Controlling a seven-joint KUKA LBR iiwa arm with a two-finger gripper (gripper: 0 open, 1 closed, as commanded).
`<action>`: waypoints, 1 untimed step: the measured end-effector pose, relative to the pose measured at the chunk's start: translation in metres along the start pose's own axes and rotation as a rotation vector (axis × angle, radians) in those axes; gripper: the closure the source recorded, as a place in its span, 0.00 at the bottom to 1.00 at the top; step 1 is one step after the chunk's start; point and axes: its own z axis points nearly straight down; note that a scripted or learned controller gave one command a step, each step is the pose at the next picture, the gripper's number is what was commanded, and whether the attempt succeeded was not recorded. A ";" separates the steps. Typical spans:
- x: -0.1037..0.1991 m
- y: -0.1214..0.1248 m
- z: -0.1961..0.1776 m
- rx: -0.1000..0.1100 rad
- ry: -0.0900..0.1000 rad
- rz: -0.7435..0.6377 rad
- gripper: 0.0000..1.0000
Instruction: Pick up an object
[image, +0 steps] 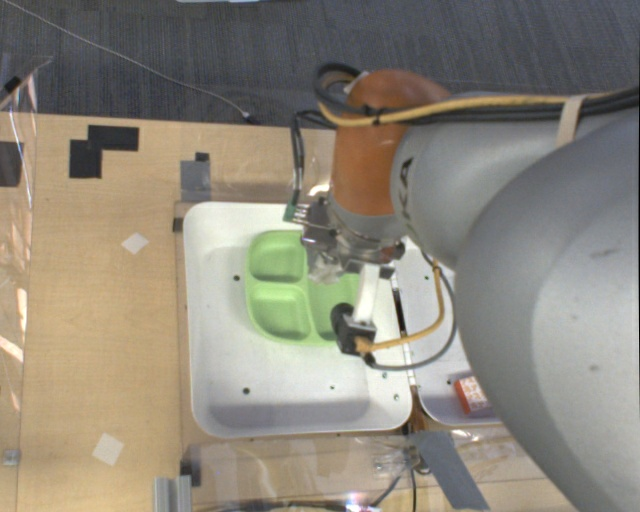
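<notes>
A light green divided tray (280, 290) lies in the left white bin (215, 330), toward its right half, with several compartments showing. My gripper (325, 265) hangs directly over the tray's right side, below the orange wrist band. The wrist and its cables hide the tray's right part and the spot where the gripper meets it. A small red and white object (470, 393) lies in the right bin near its front edge, mostly covered by the arm.
The grey arm covers most of the right bin (440, 405). The left bin's floor is bare white at the left and front. Metal brackets (195, 175) stand at the bin's corners on the tan bench.
</notes>
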 end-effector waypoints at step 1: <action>0.045 -0.068 -0.014 0.000 0.001 0.155 1.00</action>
